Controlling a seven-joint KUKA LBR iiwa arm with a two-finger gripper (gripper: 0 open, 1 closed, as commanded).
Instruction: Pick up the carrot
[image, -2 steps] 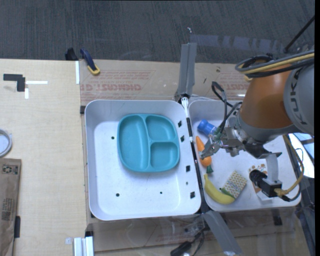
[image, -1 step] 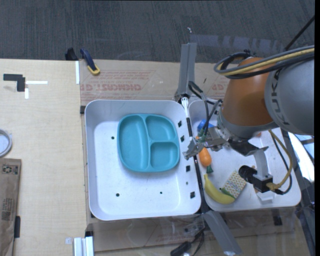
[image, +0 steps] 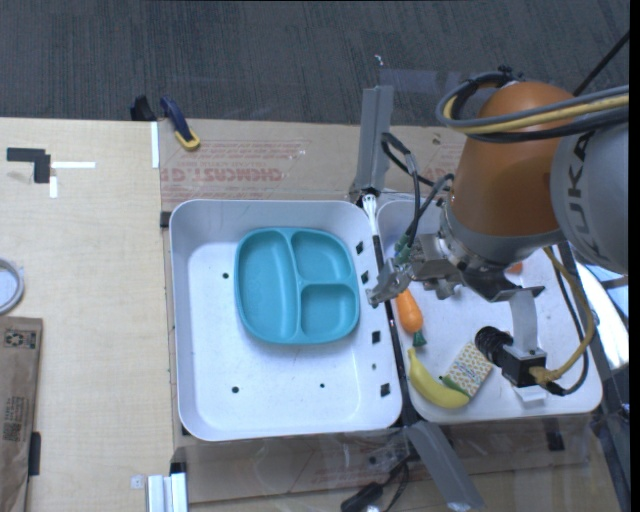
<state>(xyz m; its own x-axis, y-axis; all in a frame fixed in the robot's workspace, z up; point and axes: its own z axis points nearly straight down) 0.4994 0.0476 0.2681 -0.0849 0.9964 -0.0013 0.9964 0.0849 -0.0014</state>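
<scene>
The carrot (image: 408, 311) lies just above the banana (image: 435, 385), long axis near vertical, green end down. Whether the gripper (image: 393, 284) grasps it, I cannot tell.

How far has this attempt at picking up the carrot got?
Done: the arm has reached into the right white bin, with its gripper right at the top end of the orange carrot.
In hand: closing in on the carrot; a grasp can't be confirmed.
Left: the carrot appears to lie on the bin floor near the yellow banana, so gripping and lifting remain. The teal divided plate in the left bin isn't involved.
</scene>
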